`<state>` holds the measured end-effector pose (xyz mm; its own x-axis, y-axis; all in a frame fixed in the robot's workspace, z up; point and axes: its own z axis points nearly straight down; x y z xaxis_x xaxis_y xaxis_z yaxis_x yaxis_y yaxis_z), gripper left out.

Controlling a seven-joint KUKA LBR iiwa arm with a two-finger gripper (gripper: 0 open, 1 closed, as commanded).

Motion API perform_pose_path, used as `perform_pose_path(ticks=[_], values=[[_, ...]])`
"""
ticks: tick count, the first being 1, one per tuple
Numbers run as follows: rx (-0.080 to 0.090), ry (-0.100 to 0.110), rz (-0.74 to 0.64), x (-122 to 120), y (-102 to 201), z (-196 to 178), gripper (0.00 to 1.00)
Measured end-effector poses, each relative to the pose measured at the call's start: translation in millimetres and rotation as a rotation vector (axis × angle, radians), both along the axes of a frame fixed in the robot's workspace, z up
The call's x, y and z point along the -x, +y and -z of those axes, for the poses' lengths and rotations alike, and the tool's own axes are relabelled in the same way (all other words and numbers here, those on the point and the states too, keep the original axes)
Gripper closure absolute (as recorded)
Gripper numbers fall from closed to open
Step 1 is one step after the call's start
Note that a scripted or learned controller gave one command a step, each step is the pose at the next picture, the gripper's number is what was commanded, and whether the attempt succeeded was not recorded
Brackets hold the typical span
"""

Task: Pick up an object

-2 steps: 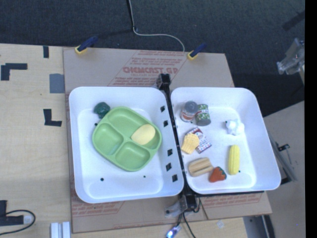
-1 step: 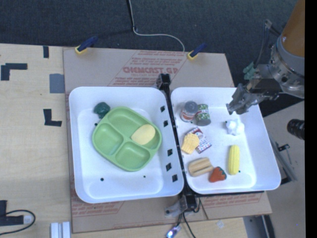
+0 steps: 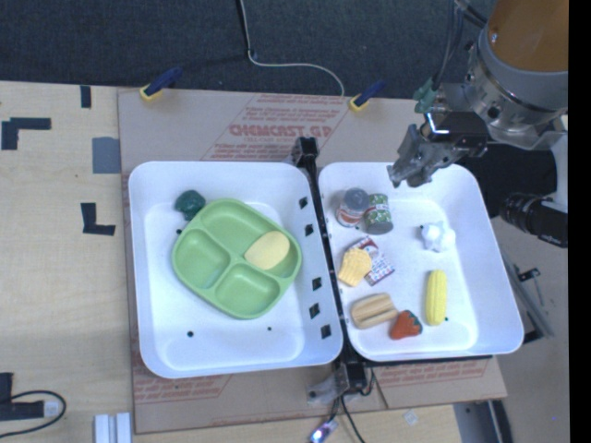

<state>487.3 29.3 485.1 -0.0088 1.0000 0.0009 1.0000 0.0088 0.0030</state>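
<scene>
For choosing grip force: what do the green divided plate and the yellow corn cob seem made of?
Green divided plate: probably moulded plastic, with an even colour, soft sheen and rounded compartment ridges. Yellow corn cob: likely toy plastic, uniformly bright and smooth; rubber is possible.

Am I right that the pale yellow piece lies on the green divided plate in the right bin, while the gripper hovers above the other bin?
Not quite: the camera view shows the pale yellow piece on the green divided plate in the left bin. The gripper does hover above the other bin.

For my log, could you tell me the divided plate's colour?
Light green plastic divided plate, seen in camera view.
</scene>
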Motion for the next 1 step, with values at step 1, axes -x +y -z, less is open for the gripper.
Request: perform_pose_path(ticks=[1], values=[[0.003, 0.020, 0.004, 5.9, 52.6, 199.0, 1.00]])
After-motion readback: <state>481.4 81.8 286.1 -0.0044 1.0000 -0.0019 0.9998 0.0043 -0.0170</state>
